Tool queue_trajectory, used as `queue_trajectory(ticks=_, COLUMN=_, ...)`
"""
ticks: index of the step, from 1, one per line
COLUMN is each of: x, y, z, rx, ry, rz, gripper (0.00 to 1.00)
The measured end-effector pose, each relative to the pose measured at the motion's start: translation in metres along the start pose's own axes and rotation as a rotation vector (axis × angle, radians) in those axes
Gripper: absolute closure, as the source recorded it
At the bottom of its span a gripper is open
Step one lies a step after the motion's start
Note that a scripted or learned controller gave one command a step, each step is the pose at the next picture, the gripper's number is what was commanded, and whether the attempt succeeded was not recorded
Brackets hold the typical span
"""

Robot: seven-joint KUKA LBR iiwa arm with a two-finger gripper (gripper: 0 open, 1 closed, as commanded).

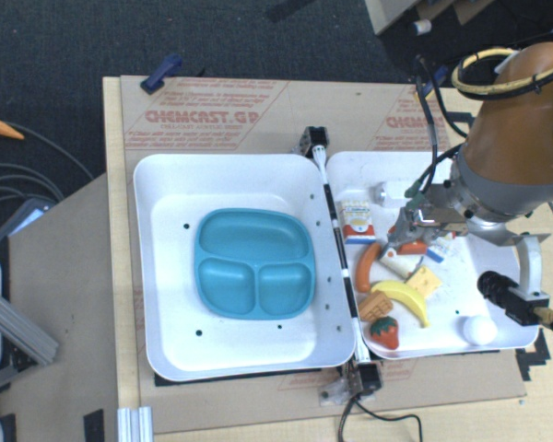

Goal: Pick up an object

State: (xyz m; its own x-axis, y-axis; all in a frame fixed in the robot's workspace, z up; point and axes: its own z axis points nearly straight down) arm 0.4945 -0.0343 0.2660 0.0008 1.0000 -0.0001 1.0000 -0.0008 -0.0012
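My gripper hangs low over the middle of the right bin, above a pile of toy food. A red piece and a white piece lie right beneath it. An orange sausage lies just to their left. A yellow banana, a pale cheese wedge and a strawberry lie nearer the front. A small white carton with an orange and blue label stands to the gripper's left. Nothing shows as lifted off the bin floor.
The left bin holds a blue divided plate. A white ball rests at the right bin's front right. A brown waffle piece sits by the banana. The arm's grey and orange body covers the right bin's far right part.
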Motion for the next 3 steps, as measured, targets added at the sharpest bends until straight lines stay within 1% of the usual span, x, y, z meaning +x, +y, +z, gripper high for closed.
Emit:
queue_trajectory(ticks=1, x=-0.011, y=0.034, z=0.007, rx=-0.002, ry=-0.001, rz=0.0, gripper=1.0)
queue_trajectory(ticks=2, x=-0.003, y=-0.016, z=0.007, rx=0.002, ry=0.001, rz=0.0, gripper=1.0)
queue_trajectory(ticks=3, x=0.047, y=0.0, z=0.014, rx=-0.001, ry=0.0, rz=-0.001, gripper=1.0)
